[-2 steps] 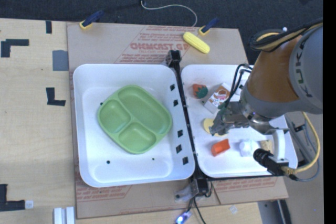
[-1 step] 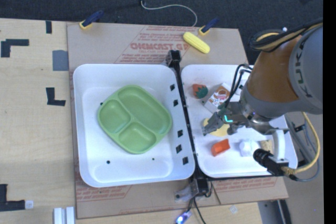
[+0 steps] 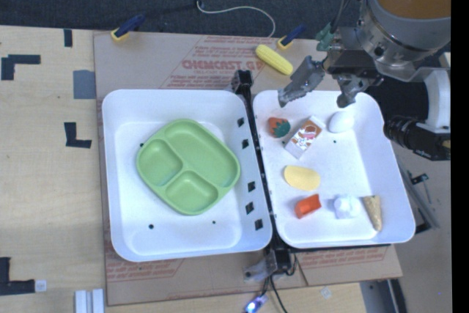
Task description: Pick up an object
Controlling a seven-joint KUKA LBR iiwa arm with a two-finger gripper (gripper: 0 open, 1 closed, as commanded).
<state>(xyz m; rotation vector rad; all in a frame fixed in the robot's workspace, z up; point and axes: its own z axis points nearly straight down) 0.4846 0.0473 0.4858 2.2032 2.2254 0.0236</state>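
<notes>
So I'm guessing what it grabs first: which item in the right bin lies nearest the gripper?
The white egg-shaped piece, just below the right finger of the gripper. The small box and the other pieces lie farther down the bin.

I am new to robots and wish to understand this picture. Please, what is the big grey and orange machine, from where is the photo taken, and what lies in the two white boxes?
The machine is a robot arm reaching in from the right. One fixed camera looks down at a slant. Its gripper is open, holds nothing, and hangs above the right bin. That bin holds small toy foods: a box, a yellow piece, a red piece, a cone. The left bin holds a green tray. A toy corn lies outside on the cardboard.
</notes>
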